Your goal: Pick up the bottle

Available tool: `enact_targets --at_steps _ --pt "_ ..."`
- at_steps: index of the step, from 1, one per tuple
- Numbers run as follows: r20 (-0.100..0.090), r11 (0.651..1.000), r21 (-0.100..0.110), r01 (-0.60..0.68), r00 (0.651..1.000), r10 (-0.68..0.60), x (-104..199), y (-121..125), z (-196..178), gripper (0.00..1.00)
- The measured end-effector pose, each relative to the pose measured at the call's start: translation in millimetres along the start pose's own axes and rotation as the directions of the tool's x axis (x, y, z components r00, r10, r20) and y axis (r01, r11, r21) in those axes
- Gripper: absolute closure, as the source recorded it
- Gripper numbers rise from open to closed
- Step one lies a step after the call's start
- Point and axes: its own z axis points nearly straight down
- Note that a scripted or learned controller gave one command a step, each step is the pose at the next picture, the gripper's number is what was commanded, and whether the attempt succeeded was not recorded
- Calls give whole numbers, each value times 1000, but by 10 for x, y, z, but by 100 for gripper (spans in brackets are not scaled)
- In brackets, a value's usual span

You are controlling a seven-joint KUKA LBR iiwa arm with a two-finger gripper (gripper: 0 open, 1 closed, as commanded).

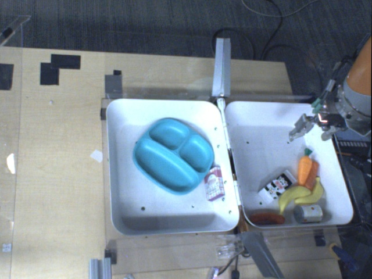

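The small clear plastic bottle with a red label [214,183] lies against the blue divided plastic plate [173,154]; the two-finger gripper [314,127], seemingly spread wide and empty, hangs over the right white bin [256,127].

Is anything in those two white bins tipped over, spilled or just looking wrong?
One thing: the small bottle in the left bin lies on its side, wedged between the blue divided plate and the bin's right wall. Nothing looks spilled. The toy food in the right bin is just piled loosely.
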Motion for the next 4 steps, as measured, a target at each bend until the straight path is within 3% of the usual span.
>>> enact_targets --at_steps 1,2,3,4 --pt "0 981 0 194 981 -194 440 914 1364 0" --pt "4 767 -4 641 767 -641 14 898 1179 0" --pt "1 901 -3 434 901 -434 469 956 1559 0" --pt "3 903 -5 430 903 -430 302 532 424 0"
